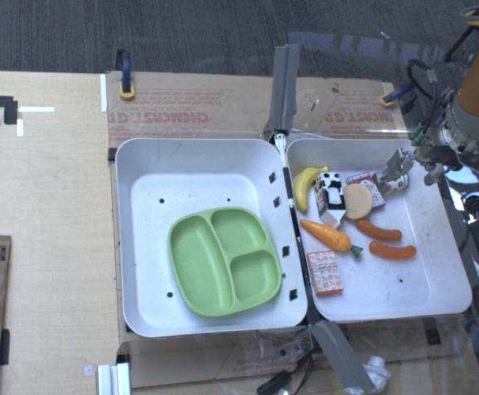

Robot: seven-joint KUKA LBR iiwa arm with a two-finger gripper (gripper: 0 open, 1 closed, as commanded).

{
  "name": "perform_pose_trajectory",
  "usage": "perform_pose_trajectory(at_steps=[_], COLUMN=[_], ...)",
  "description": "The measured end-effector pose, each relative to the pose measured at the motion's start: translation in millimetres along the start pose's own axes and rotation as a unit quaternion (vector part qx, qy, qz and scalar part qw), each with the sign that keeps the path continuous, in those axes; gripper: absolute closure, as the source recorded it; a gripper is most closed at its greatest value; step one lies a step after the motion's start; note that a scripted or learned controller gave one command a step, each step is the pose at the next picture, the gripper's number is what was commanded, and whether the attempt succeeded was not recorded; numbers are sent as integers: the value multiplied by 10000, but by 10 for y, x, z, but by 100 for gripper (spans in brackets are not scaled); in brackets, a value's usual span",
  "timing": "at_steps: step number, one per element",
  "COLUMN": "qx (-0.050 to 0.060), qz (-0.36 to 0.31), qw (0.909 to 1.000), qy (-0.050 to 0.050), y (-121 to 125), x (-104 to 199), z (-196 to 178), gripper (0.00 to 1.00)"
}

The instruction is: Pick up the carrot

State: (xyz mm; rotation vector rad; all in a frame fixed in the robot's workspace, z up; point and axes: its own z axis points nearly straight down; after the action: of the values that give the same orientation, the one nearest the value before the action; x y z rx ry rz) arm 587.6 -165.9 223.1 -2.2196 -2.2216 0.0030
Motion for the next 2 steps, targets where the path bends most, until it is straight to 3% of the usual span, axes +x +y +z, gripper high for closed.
perform_pose_trajectory(at_steps=[1,2], qx=[7,-80], qz=[-171,431], qw=[9999,9990], qy=[4,9], y=[-425,-547], x=[494,688], z=[964,1233], gripper=[0,0])
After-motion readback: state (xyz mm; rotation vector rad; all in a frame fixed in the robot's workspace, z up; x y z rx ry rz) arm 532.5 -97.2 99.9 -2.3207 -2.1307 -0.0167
